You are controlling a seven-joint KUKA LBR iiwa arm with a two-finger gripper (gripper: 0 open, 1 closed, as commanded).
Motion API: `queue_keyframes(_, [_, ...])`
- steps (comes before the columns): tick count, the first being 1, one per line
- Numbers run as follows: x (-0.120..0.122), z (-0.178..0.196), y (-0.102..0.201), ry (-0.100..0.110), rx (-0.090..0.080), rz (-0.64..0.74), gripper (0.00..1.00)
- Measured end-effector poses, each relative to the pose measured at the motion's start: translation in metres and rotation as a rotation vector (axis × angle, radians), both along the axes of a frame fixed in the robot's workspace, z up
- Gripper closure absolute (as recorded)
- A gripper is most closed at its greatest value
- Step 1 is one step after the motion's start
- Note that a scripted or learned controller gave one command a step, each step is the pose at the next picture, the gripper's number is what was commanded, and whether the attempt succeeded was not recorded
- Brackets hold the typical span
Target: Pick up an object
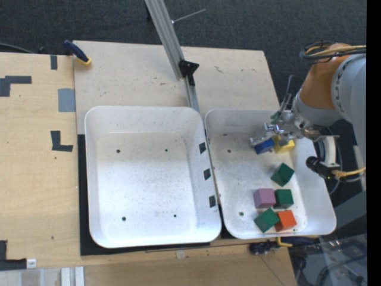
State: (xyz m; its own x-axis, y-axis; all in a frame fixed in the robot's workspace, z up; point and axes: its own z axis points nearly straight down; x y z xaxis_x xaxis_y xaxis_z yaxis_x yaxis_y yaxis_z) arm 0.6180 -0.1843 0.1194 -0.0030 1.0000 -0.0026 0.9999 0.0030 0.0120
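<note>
The right bin holds several small blocks. A blue block and a yellow block lie side by side near the bin's far right part. My gripper is low in this bin, right over the blue block and touching or nearly touching it. Whether the block sits in its grasp is hidden by the metal of the gripper. Nearer the front lie a dark green block, a purple block, a second green block, a third green block and an orange block.
The left bin stands beside the right one, separated by a shared rim with black clips. A slanted metal pole crosses the bench behind the bins. The arm's orange band hangs over the right bin's far right corner.
</note>
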Motion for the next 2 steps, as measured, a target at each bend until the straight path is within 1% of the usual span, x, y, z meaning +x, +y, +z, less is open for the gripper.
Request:
queue_keyframes(1, [0.0,0.007,0.002,0.003,0.001,0.003,1.0])
queue_keyframes(2, [0.004,0.05,-0.001,0.01,0.002,-0.001,1.0])
